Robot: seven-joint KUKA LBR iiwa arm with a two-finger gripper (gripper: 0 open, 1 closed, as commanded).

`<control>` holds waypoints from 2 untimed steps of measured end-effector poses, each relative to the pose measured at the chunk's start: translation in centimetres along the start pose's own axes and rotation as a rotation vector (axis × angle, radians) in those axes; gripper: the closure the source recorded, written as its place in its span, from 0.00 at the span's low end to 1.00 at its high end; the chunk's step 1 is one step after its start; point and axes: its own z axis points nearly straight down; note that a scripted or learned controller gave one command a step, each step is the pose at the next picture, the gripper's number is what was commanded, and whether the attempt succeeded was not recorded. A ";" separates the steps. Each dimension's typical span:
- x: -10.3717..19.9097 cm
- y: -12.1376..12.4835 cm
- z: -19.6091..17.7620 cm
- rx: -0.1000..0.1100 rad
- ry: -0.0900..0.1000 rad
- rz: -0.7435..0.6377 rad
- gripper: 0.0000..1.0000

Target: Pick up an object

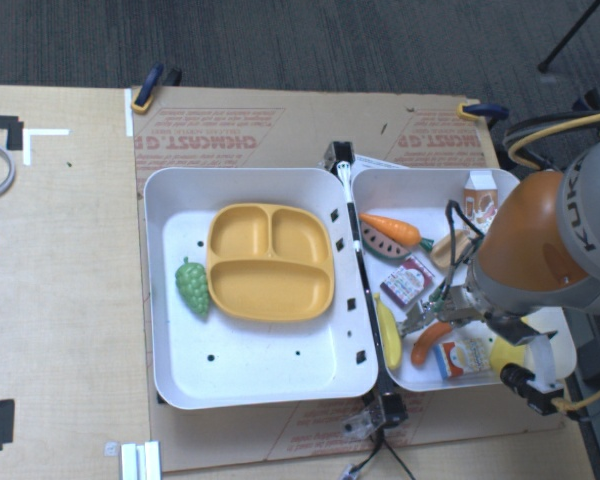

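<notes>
The grey arm with its orange band leans in over the right-hand white plastic bin (380, 183), and its metal two-finger gripper (427, 315) hangs low among a crowd of toy food. Whether it is spread or pinched I cannot tell from here; the tip is lost against the clutter, and nothing can be seen held in it.

The likeliest target, to my eye, is the small orange sausage-shaped toy (430, 342) lying just under the tip. Trouble is close by on every side. The long yellow plastic banana (388, 336) lies just beside it against the bin's left wall, the pink-and-white wrapped packet (405, 283) sits just above, and a flat printed card or pouch (467, 356) touches its right end. A descent slightly off could catch two things at once, or nudge the round toy so it rolls away. The orange plastic carrot with a green top (392, 231) and the slice of toy watermelon (382, 245) lie farther up, less at risk.

Room is tight: the divider between the bins is near on the left, the front rim near below. The left-hand white bin (170, 298) has bare floor around its yellow three-compartment plate (271, 262) and the green plastic grape bunch (192, 286).
</notes>
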 end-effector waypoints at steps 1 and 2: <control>0.0 0.1 -1.0 -0.002 0.000 0.003 1.00; 0.0 0.1 -1.0 -0.003 -0.001 0.002 0.00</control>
